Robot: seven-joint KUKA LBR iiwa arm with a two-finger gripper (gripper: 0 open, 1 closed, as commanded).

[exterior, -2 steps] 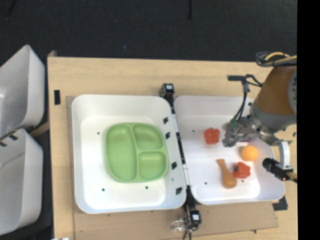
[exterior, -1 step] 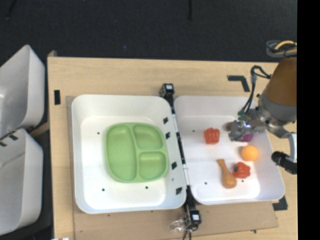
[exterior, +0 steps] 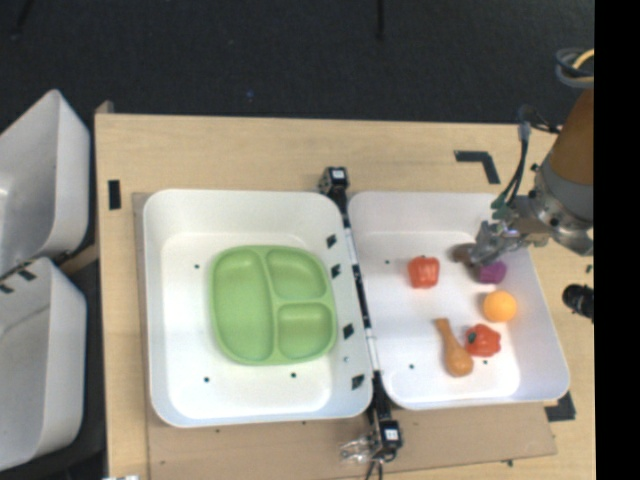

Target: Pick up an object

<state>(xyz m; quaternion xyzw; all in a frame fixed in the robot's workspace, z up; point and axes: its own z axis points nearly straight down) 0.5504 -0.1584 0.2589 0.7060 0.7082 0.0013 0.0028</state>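
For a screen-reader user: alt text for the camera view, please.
The arm's hand sits low over a purple object in the right bin, near an orange and a red pepper. The left bin holds a green divided plate.

The bench was pale tan wood with small black marks near its edges, set against a black floor. Both shallow bins were white: the left bin carried a light green divided plate, and the right bin carried the small things. Near the right bin's middle lay a red pepper with a touch of green at its top. Toward its right edge sat a purple piece and an orange ball. Near its front edge lay a tan-orange gourd-shaped piece touching a red piece. The gripper was grey metal, and the arm above it showed a brownish-orange band.
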